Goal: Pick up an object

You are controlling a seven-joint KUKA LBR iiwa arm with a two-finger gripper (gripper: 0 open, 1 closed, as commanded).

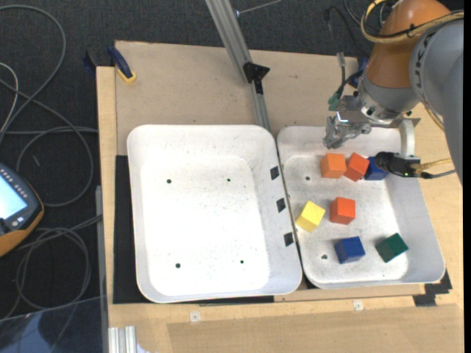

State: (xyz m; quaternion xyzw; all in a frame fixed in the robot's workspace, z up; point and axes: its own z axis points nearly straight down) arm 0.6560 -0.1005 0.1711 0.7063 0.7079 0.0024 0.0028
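Observation:
The right bin point(412, 219) holds several small blocks. An orange block point(333, 165) and a red-orange block point(357, 166) lie side by side near its far edge, with a blue block point(376, 170) just right of them. A yellow block point(310, 215) and a second orange block point(342, 210) sit mid-bin. Another blue block point(349, 249) and a dark green block point(391, 247) lie near the front. My gripper point(341, 137) hangs over the bin's far edge, just above and behind the far orange block. Nothing shows between its fingers.
The left bin point(147, 197) lies beside the right one, with black clips point(280, 204) along the shared edge. A slanted metal rail point(235, 43) crosses the bench behind the bins. Cables point(37, 145) and a handheld device point(15, 204) lie on the floor at the left.

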